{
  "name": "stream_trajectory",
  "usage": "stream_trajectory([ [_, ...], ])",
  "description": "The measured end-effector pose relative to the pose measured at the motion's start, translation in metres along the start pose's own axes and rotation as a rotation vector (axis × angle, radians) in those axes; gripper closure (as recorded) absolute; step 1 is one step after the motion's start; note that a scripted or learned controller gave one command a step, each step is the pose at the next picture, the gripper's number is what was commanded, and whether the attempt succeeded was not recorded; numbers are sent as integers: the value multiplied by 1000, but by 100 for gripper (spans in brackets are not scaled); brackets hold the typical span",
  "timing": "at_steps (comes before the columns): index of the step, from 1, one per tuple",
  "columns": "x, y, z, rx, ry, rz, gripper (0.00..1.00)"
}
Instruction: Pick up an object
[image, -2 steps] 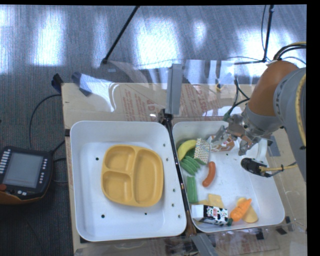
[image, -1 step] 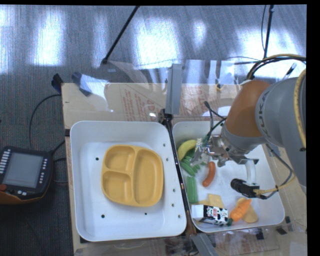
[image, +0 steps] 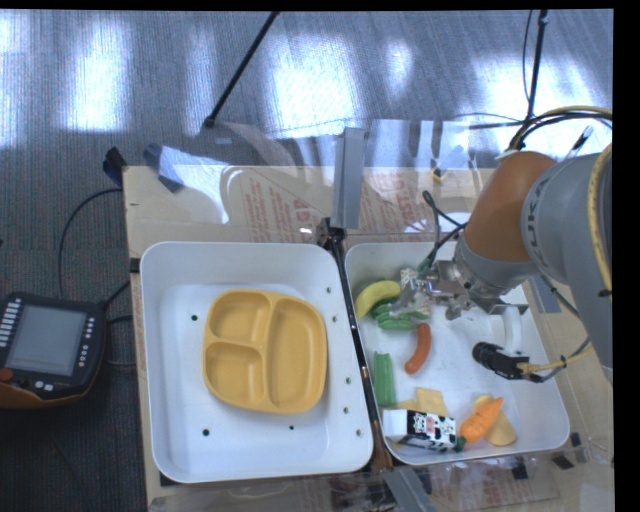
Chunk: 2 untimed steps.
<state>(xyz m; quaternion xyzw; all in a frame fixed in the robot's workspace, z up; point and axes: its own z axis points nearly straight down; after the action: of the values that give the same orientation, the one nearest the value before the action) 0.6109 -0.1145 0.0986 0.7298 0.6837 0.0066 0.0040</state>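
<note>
Gripper (image: 418, 292) poised low over the upper-left corner of the right bin (image: 545, 395), above a tight cluster of toy food; whether it is apart or closed cannot be told, since the wrist hardware hides it at this slant. Nearest candidates — a yellow banana (image: 376, 295) just to its left and a green pepper (image: 394, 321) directly beneath, the two touching. A red sausage (image: 419, 348) lies just below the pepper, slightly apart. Likely failure: descending onto the crowded pair, the tool may straddle both or wedge one against the bin wall and nudge it aside rather than seat on it. The banana's curved, smooth skin would also tend to slip out. Left bin (image: 165, 300) carries a yellow divided tray (image: 265, 350), well apart from the work.
</note>
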Motion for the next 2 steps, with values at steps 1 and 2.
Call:
stream_trajectory([
  [1, -7, -39, 11, 18, -2, -144, 0],
  [2, -7, -39, 11, 18, -1, -144, 0],
])
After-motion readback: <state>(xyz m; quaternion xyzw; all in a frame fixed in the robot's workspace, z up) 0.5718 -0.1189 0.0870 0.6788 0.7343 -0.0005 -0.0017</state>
